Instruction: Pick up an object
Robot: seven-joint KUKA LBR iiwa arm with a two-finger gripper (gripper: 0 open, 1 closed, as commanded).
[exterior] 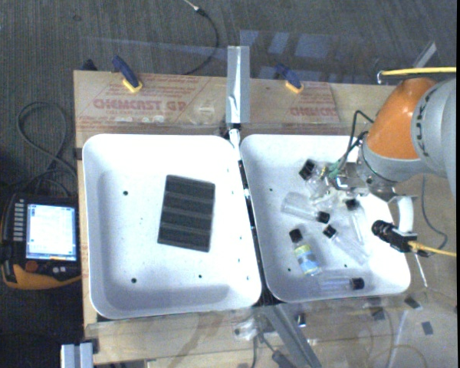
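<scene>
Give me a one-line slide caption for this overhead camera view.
KUKA arm reaching over the right bin of small clear vials; a dark ribbed pad lies in the left bin.

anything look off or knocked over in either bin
Yes, mildly. In the right bin, the small clear bottles with black caps lie on their sides, scattered at odd angles rather than upright. In the left bin, the dark ribbed block lies flat but slightly askew to the walls. No spill or damage is visible.
</scene>
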